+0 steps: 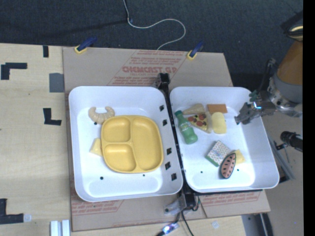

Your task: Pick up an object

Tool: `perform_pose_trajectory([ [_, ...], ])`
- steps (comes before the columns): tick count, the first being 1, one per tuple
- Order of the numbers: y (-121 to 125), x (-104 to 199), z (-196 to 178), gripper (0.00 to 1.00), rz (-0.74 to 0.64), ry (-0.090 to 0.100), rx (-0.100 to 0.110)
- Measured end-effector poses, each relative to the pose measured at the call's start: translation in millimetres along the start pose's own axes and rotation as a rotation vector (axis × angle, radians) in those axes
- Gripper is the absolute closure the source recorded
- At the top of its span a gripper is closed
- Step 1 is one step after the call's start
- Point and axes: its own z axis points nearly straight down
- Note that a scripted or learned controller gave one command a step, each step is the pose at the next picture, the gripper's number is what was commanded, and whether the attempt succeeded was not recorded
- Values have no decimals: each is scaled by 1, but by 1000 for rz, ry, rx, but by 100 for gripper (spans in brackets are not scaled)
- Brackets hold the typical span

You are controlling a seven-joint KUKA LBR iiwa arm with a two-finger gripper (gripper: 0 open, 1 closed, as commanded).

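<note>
The right bin (pixel 261 146) holds a green bottle (pixel 186 129), a pizza slice (pixel 199 119), an orange block (pixel 217 108), a pale yellow piece (pixel 219 123), a green-and-white checkered packet (pixel 217 152) and a watermelon slice (pixel 228 164). My gripper (pixel 246 113) hangs over the right bin's upper right part, to the right of the orange block and clear of all the objects. Nothing shows between its fingers.
The left bin (pixel 81 132) carries a yellow divided plate (pixel 132 143), a tan croissant-like piece (pixel 100 113) and a yellow wedge (pixel 96 146). A white cable (pixel 162 23) loops behind the bins. The arm's orange band (pixel 290 63) stands at the right edge.
</note>
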Motion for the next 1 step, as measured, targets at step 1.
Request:
perform_pose_trajectory([
  [1, -13, 54, 11, 100, -4, 1, 4],
])
